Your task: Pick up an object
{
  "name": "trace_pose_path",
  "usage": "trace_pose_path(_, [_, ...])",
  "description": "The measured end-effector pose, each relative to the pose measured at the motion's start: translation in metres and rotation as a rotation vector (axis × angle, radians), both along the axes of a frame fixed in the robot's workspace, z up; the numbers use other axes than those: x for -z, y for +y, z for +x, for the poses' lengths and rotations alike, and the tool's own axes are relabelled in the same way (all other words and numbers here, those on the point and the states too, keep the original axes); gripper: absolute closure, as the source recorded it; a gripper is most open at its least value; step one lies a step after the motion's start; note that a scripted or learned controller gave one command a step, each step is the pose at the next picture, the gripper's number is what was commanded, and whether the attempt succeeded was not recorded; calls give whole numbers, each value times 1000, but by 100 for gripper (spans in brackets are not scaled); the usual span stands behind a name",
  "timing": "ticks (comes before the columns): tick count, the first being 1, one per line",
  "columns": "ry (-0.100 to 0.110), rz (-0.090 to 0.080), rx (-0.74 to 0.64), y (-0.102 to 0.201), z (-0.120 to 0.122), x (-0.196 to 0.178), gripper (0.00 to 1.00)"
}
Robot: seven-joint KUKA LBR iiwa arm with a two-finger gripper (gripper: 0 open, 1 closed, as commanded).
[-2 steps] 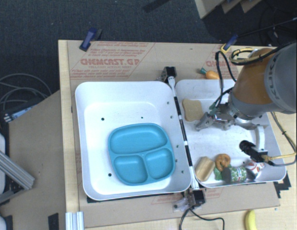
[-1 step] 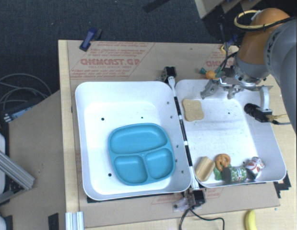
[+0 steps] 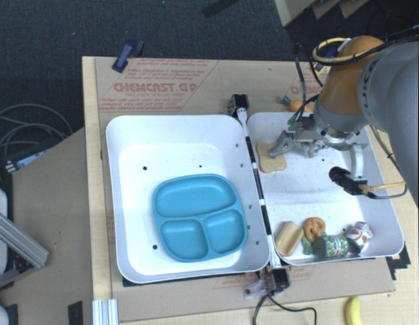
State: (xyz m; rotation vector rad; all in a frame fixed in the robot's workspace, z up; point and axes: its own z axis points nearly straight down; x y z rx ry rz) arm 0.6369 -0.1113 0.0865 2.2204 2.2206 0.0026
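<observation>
My gripper (image 3: 290, 143) reaches into the right bin (image 3: 371, 205) at its back left corner. It hangs right beside a tan, toast-like flat piece (image 3: 271, 160) that lies against the bin's left wall; whether it touches the piece is unclear. Along the front of the same bin lie a beige bread roll (image 3: 288, 237), a small brown doughnut (image 3: 313, 227), a green packet (image 3: 331, 248) and a red-and-white item (image 3: 360, 233).
The left bin (image 3: 128, 147) holds a blue divided plate (image 3: 199, 216). A small orange-and-green item (image 3: 294, 103) sits on the board behind the right bin. A blue object (image 3: 126, 55) lies at the board's back left and a yellow one (image 3: 353, 311) at the front right.
</observation>
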Motion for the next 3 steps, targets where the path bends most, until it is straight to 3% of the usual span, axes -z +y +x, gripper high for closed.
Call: trace_pose_path(3, [-2,-1,2,17,-5,0,0])
